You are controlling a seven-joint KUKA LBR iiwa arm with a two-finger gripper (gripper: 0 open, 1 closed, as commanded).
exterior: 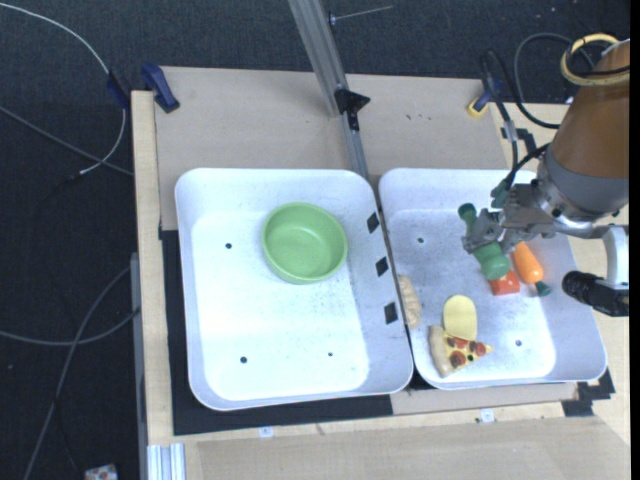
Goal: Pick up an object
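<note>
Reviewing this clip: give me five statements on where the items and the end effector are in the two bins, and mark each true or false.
1. The green bowl sits in the left bin. True.
2. The pizza slice toy lies in the left bin. False: it lies in the right bin, near its front edge.
3. The end effector is over the right bin. True.
4. The yellow toy lies right behind the pizza slice toy. True.
5. The orange carrot toy rests inside the green bowl. False: it is in the right bin, beside a green toy and a small red piece.
</note>
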